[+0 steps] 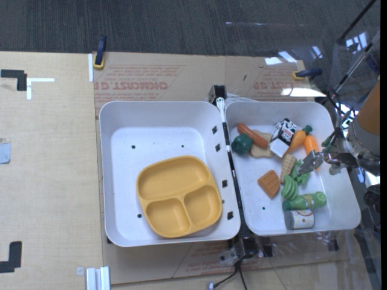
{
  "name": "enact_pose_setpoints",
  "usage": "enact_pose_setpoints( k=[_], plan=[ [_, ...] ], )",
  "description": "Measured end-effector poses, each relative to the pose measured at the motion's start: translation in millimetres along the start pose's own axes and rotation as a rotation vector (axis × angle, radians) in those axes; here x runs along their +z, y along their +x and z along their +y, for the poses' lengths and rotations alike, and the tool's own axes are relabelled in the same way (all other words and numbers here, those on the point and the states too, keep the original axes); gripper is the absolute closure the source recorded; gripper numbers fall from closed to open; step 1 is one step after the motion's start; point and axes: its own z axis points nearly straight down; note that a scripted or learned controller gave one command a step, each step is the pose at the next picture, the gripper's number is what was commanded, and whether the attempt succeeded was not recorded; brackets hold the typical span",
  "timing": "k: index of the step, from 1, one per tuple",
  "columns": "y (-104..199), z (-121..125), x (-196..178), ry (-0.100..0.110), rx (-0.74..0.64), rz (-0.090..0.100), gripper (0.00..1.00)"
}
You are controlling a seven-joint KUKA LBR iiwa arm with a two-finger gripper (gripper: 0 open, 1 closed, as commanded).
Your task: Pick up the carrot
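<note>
The carrot [297, 139] lies in the right bin [338, 219], orange with a green top pointing to the back right. A second small orange piece [311, 145] lies just to its right. My gripper [311, 162] is low in that bin, just in front of and slightly right of the carrot, over the green toys. The arm's wrist comes in from the right edge. I see nothing held in the gripper.
The right bin also holds a sausage [254, 136], a dark green vegetable [242, 144], a black-and-white toy [283, 130], a corn cob [288, 164], a cracker [269, 183], green pods [290, 189], a green bottle [306, 201] and a can [299, 220]. A yellow divided plate [178, 196] sits in the left bin [115, 162].
</note>
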Motion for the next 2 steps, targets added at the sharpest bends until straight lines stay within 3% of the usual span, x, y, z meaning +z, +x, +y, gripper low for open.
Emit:
enact_pose_setpoints(
  k=[1, 2],
  plan=[
    [-59.5, 49.4, 11.3, -0.001, 0.16, -0.001, 0.0],
    [-46.0, 94.4, 109.7, 0.001, 0.007, 0.007, 0.0]
  ],
)
